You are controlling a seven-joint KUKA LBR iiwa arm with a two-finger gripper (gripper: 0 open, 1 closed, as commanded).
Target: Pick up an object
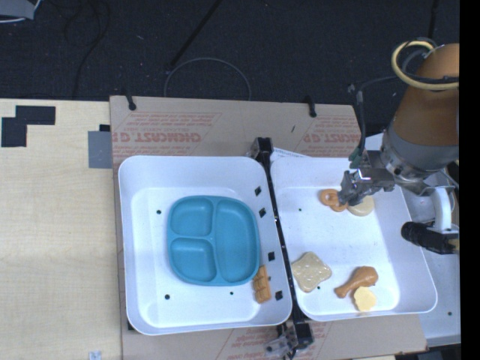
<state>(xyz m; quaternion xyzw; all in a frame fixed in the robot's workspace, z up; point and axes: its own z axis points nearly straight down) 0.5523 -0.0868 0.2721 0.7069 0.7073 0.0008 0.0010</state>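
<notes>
We see the pincer [354,191] low in the right bin [409,295], at the far side, right over a small orange pretzel-shaped piece [330,199] and a pale round piece [361,207] that lie touching or nearly so. Whether its fingers are spread or pressed together we cannot tell; they are too small and dark here, and nothing shows clearly between them.

For a good grasp we judge the fingers should straddle just one of the two pieces, centred on it, and close fully before any lift; catching both at once risks a slip. A straight, slow rise would keep the piece from dragging on the bin floor.

The arm [424,111] reaches in from the right, its orange band high and its wrist tipped steeply down toward the bin.

Other candidates lie nearer us in the same bin: a beige toast-like slab [310,270], an orange drumstick [357,280] and a yellow disc [365,299]. The left bin [135,193] holds a blue divided plate [213,240] and a small orange piece [262,285].
</notes>
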